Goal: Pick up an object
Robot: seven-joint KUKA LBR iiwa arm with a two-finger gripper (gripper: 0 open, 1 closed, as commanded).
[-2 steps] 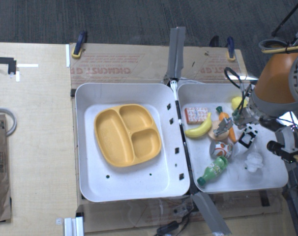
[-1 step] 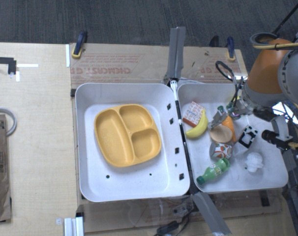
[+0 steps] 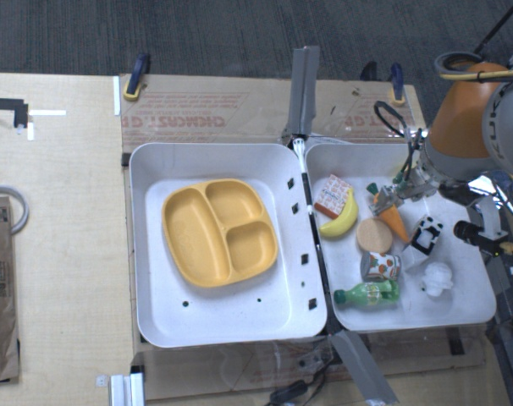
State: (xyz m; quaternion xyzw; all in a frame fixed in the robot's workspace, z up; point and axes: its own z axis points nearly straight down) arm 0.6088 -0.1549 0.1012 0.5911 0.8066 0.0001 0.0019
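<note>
The right bin [image 3: 472, 311] holds several small objects: a banana [image 3: 343, 218], a red and white box [image 3: 331, 194], a tan round disc [image 3: 375, 236], an orange carrot-like piece [image 3: 395, 224], a printed can [image 3: 380, 266], a green bottle [image 3: 367, 293] lying on its side, a black and white block [image 3: 425, 234] and a white crumpled thing [image 3: 437, 278]. My gripper [image 3: 398, 191] hangs low over the bin's upper middle, right at the carrot's top end. The grey arm with its orange band [image 3: 460, 125] hides the bin's far right corner.
A yellow divided plate [image 3: 221, 231] lies in the left bin [image 3: 146, 252]. A grey divider bar [image 3: 304, 91] runs between the bins at the back. Clamps and cardboard sit behind the bins. Cables and arm parts crowd the right edge [image 3: 493, 227].
</note>
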